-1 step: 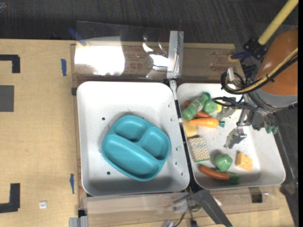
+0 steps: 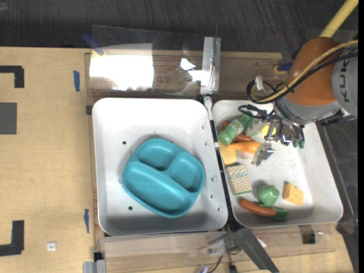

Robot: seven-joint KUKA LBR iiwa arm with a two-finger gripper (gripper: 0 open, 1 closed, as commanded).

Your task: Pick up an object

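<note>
The hand [image 2: 264, 150] hangs low near the far-left corner of the right bin [image 2: 311, 165], just beside the carrot [image 2: 244, 148]. This is likely because toys crowd there and 1 makes an easy pick. Whether it is clenched or released, I cannot tell.

**Robot test bench in a lab**

A robotics lab is indicated. A plywood bench [image 2: 45, 152] is marked with black tape corners [image 2: 14, 75] along its left edge. Two white bins [image 2: 108, 112] are set side by side, plastic toy food [image 2: 268, 194] is kept in the right one, and a cabled industrial arm [image 2: 315, 78] is mounted above grey carpet [image 2: 170, 4].
</note>
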